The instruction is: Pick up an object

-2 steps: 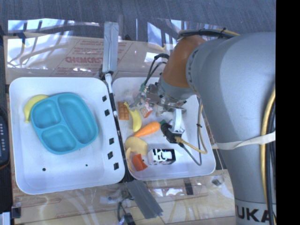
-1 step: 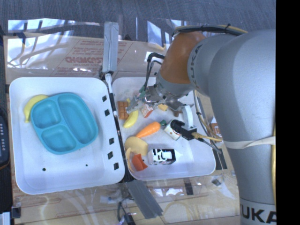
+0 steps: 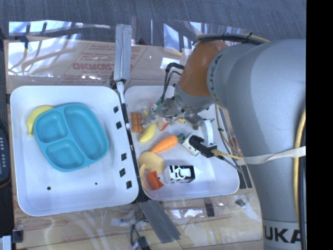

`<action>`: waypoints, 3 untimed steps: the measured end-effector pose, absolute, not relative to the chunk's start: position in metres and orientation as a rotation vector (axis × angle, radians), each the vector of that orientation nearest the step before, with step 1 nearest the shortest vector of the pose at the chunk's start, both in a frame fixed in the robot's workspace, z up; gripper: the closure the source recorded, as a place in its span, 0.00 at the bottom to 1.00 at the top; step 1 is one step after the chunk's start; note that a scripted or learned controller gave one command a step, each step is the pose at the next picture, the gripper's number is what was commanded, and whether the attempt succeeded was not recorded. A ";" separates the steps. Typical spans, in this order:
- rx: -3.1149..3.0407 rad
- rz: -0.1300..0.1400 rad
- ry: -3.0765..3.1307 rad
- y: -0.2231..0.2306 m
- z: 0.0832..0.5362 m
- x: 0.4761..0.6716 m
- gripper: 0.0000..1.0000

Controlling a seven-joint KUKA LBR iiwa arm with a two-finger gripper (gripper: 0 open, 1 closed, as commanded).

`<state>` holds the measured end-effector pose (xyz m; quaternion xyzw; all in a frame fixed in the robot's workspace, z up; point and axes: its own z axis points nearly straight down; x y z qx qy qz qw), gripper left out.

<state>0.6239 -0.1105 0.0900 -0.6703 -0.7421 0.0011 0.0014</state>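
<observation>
My gripper (image 3: 164,114) is down in the right bin (image 3: 225,177), near its back left part, under the orange-banded wrist. Small toys lie around it. A brown waffle piece (image 3: 136,122) sits just to its left, a small yellow fruit (image 3: 148,134) just in front of it, and an orange carrot (image 3: 165,144) a little nearer the camera. Toward the front of the bin lie a pale yellow piece (image 3: 149,161), a red piece (image 3: 154,180) and a black-and-white block (image 3: 180,173). The arm hides whatever lies right under the gripper.
The left bin (image 3: 31,191) holds a blue divided plate (image 3: 71,135) and a yellow banana (image 3: 34,116) at its back left. A grey divider strip (image 3: 123,51) runs between the bins at the back. The large grey arm covers the right bin's right side.
</observation>
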 end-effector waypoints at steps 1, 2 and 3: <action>-1.924 -0.001 -2.486 -0.106 0.093 0.637 0.00; -1.919 -0.003 -2.493 -0.106 0.103 0.639 1.00; -2.001 -0.005 -2.425 -0.032 0.194 0.656 1.00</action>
